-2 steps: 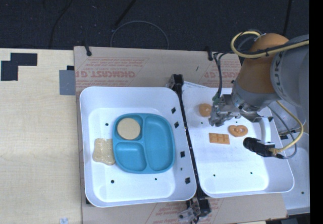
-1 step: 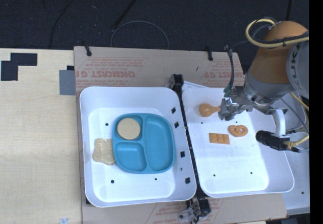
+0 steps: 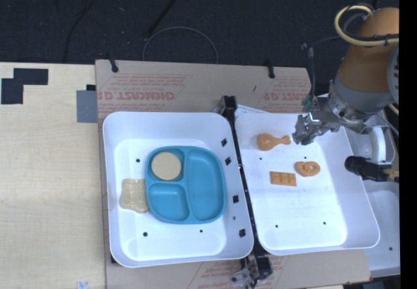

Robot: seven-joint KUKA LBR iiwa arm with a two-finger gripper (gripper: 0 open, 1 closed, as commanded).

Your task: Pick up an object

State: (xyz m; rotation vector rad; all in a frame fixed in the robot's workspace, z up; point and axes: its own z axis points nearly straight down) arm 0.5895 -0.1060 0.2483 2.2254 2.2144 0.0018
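From my station I logged the pincer point(image 3: 305, 130) low over the far edge of the right-hand shallow white bin point(image 3: 326, 229). Its state I couldn't tell; the tip was a dark blur. Nearest candidate was the small tan drumstick-shaped toy point(image 3: 272, 142), lying on the bin floor just left of the pincer, long axis roughly left-right, thin handle end pointing at the pincer. Probably nothing held, though I couldn't confirm.

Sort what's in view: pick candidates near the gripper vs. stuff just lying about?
In play, right bin:
gripper
tan spoon-shaped piece
orange pretzel-shaped piece
orange rectangular cracker

Lying about, left bin:
blue plastic divided tray
round tan disc in the tray
pale toast-shaped piece beside it
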